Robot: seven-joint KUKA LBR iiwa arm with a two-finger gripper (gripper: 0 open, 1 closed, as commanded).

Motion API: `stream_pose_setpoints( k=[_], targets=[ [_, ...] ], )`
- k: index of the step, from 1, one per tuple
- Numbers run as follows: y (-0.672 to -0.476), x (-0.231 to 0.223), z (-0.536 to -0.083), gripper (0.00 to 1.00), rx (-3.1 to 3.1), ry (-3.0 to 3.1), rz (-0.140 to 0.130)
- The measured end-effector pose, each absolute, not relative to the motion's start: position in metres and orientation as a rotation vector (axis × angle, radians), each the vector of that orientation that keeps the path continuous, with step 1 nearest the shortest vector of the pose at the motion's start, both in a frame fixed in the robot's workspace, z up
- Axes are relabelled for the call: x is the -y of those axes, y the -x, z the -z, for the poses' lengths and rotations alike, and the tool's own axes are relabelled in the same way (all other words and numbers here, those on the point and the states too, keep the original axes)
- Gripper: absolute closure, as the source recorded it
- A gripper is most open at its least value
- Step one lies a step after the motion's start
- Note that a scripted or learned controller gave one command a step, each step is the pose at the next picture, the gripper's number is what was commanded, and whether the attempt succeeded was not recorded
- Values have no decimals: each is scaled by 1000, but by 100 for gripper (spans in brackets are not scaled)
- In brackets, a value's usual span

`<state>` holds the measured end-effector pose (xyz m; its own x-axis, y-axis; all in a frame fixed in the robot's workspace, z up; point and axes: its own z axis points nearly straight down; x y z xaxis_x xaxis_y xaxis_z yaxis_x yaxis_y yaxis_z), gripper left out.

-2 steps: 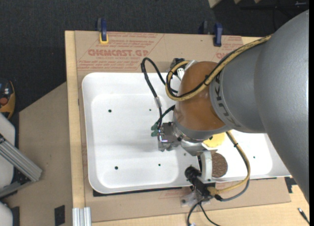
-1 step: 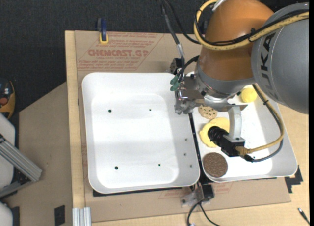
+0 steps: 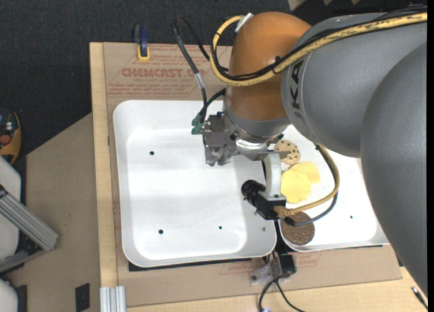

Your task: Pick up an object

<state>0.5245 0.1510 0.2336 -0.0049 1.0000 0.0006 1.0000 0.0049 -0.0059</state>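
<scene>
Gripper: the gripper (image 3: pixel 215 149) hangs over the upper right part of the left bin (image 3: pixel 146 188); whether it is apart or together I cannot tell, the wrist hides it.
Yellow piece: one soft yellow thing (image 3: pixel 299 183) lies in the right bin (image 3: pixel 352 226), to the right of the gripper and a little lower, well apart from it.
Tan disc: one round disc with small holes (image 3: pixel 289 152) is right of the gripper, just above the yellow piece.
Brown disc: one brown round thing (image 3: pixel 299 230) is lower right of the gripper, at the near edge of the right bin.
Bins: two white bins, side by side.
Clamp: one blue and yellow clamp (image 3: pixel 142 41) is far up-left of the gripper, on the board edge.
Writing: the cardboard (image 3: pixel 159 73) under the bins reads "CHEMCAST" in red; the smaller lines are too small to read.
</scene>
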Motion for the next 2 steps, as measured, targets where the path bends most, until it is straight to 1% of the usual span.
stream_pose_setpoints(
  k=[1,2],
  targets=[
    [-591,-100,-365,100,2226,2237,23],
    [-613,-147,-274,100,2221,2213,-10]
  ],
)
